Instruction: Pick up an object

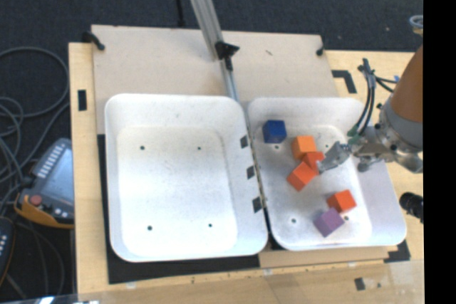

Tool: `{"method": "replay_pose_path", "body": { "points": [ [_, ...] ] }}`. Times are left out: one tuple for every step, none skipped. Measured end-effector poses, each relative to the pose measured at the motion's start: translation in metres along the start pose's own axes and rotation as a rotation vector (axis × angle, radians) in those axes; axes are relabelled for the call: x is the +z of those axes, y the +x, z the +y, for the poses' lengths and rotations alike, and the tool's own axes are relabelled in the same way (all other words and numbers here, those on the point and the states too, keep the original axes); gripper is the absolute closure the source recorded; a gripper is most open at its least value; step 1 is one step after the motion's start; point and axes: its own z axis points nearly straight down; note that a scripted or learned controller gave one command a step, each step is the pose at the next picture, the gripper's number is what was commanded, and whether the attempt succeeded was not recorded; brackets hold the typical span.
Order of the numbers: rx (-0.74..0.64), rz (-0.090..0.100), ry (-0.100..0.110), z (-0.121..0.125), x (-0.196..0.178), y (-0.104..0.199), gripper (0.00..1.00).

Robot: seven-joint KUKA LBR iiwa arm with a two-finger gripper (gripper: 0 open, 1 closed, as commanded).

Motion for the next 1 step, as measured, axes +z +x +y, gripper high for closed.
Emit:
{"method": "replay_pose_path", "body": {
  "points": [
    [-0.004, 0.002, 0.01, 0.0325, 0.1533, 0.0071, 0.0]
  ]
}}
